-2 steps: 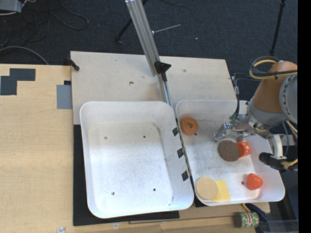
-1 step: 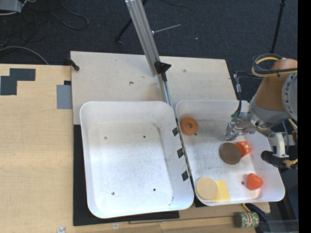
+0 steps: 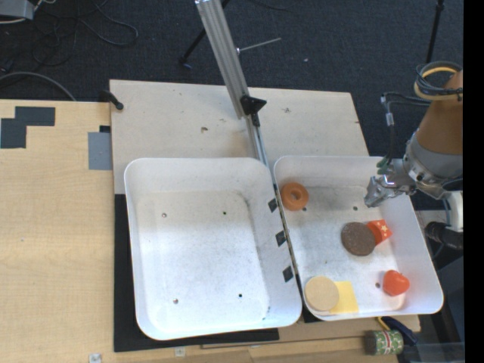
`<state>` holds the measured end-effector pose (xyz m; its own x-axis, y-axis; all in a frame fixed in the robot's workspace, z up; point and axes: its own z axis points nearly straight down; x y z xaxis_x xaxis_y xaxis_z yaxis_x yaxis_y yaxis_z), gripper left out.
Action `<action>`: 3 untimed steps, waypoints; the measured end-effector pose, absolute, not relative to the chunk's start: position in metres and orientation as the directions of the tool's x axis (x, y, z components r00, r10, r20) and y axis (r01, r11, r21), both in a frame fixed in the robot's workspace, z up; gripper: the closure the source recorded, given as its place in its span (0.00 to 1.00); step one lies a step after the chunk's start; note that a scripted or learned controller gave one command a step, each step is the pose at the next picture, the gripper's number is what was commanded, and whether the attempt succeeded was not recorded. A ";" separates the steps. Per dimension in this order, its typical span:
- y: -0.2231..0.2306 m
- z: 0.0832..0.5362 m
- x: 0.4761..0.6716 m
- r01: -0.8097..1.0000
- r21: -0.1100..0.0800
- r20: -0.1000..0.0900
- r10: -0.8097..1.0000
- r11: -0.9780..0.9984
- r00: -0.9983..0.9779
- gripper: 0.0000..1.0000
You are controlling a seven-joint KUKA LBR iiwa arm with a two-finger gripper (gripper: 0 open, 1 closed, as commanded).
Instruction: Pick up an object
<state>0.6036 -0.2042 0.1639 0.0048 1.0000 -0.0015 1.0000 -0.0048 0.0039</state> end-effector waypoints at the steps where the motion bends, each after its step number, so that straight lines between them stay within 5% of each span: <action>1: -0.205 0.217 0.604 1.000 0.004 -0.001 1.000 0.001 -0.001 1.00; 3: -0.085 0.211 0.609 1.000 -0.004 0.003 1.000 0.005 -0.005 1.00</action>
